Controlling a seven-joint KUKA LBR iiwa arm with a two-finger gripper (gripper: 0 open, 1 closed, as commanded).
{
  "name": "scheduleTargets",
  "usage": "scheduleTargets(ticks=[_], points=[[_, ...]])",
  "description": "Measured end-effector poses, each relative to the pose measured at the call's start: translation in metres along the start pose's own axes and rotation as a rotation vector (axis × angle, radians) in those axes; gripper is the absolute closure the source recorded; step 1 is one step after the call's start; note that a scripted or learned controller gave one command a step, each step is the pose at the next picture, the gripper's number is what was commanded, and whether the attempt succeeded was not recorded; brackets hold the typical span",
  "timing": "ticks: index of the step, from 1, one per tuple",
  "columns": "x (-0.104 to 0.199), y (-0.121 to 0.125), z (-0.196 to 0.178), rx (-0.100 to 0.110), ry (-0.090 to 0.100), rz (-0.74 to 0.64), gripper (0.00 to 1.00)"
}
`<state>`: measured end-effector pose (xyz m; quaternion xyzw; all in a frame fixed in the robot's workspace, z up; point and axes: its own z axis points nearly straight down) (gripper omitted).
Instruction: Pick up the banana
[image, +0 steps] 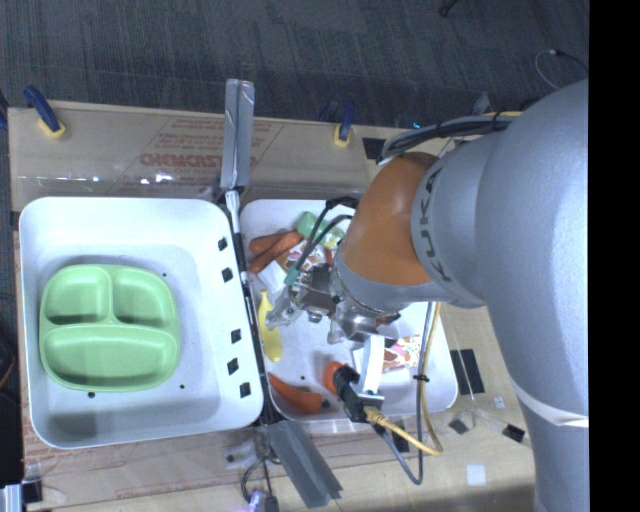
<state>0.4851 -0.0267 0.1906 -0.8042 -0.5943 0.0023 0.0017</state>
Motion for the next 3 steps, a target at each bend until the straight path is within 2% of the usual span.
scheduleTargets(ticks=[1,2,3], points=[[0.13,0.001,0.0,0.0,0.0,0.006,0.0],[0.037,0.041,-0.015,-0.003,0.0,-0.206,0.0],[0.07,-0.001,0.0,0.0,0.0,-0.195,0.0]])
